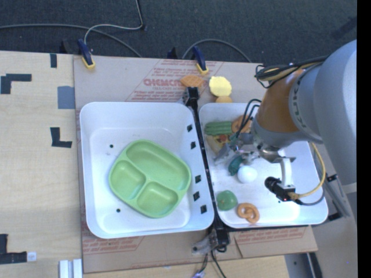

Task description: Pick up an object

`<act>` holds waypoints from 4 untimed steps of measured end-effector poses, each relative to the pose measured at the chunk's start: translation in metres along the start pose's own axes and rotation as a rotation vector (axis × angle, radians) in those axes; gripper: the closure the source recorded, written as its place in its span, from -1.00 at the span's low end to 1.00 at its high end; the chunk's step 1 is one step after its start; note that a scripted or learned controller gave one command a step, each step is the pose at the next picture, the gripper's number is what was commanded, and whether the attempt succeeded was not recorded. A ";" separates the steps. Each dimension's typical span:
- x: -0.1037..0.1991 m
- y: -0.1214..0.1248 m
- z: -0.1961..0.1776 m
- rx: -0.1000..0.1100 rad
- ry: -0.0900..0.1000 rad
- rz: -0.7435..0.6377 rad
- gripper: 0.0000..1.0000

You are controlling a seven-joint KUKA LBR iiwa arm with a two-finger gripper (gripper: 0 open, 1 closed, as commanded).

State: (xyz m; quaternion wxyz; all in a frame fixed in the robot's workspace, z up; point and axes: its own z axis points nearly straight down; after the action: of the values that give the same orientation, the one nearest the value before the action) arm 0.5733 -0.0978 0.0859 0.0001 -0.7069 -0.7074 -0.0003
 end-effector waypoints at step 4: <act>0.002 0.094 0.001 0.006 -0.004 0.001 -1.00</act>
State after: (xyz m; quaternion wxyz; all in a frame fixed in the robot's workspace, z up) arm 0.6672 -0.0961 0.0845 0.0010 -0.7072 -0.7070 0.0031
